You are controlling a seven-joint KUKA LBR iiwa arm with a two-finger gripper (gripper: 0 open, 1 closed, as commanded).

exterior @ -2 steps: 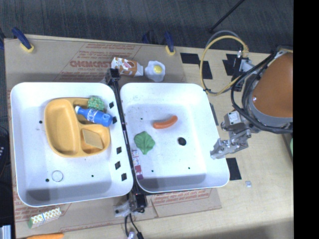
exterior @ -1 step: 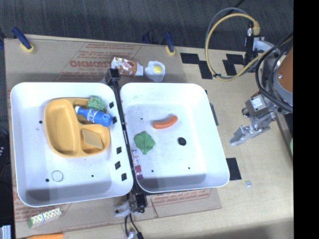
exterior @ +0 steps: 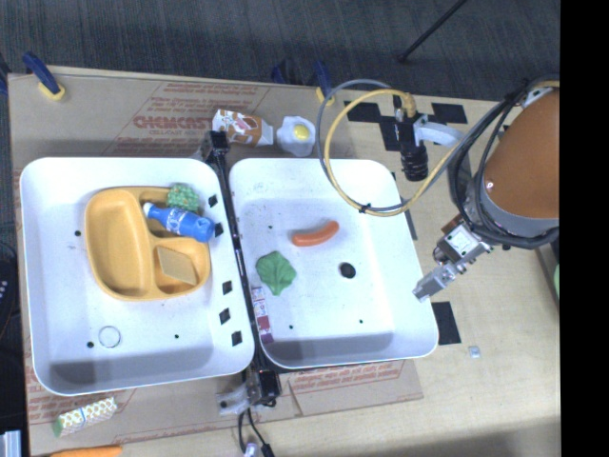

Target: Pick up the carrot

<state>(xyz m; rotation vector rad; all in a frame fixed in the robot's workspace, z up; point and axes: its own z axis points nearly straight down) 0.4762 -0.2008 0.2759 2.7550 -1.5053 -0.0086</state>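
The carrot [exterior: 314, 233] is lying in the right bin [exterior: 381, 336], toward its far side — a green leaf [exterior: 276, 272] sitting just nearer. The end effector [exterior: 433, 284] is hanging beyond the bin's right rim; whether it is clenched I cannot tell.

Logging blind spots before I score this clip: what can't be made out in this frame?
- Gripper, camera view: small and blurred beside the right bin; open or shut is unclear.
- Arm: cut off by the right edge.
- Green item in the yellow tray: partly hidden by the blue bottle; identity unclear.
- Dark spot near the carrot: too small to tell.
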